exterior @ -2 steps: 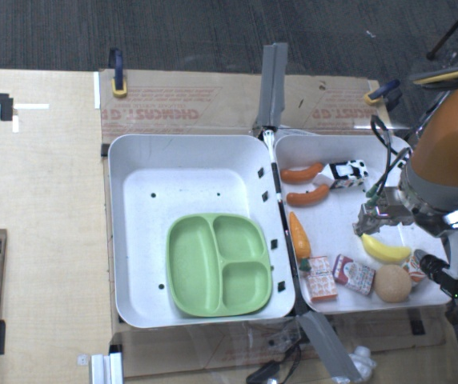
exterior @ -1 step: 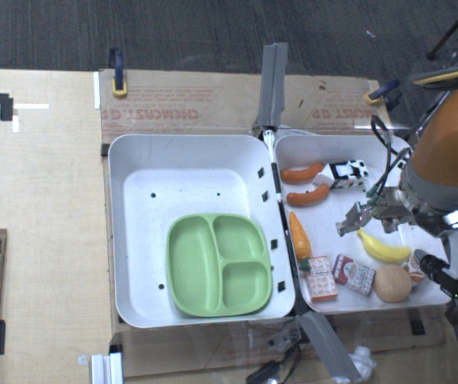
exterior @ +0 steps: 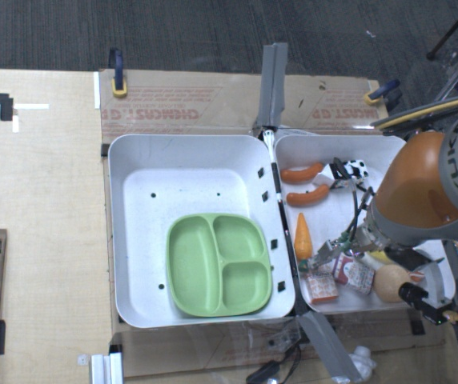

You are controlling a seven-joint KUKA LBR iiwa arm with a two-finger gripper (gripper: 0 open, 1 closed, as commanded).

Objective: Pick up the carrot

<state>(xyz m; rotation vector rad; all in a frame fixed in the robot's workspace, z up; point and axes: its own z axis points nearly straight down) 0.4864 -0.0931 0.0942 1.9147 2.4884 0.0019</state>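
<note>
The carrot [exterior: 302, 236] is small and orange. It lies upright along the left wall of the right bin [exterior: 325, 144], near the middle of that wall. My gripper [exterior: 335, 250] hangs low over the bin just right of the carrot's lower end, close to it, with nothing visibly held. The arm's orange band [exterior: 417, 186] rises behind it to the right and hides part of the bin's right side.
Two orange-red sausages [exterior: 303, 172] [exterior: 307, 194] lie behind the carrot, with a black-and-white cow toy [exterior: 349, 169] beside them. Red-and-white packets [exterior: 321, 286] and a beige ball [exterior: 391, 282] sit at the bin's front. The left bin [exterior: 133, 214] holds a green divided plate [exterior: 219, 264].
</note>
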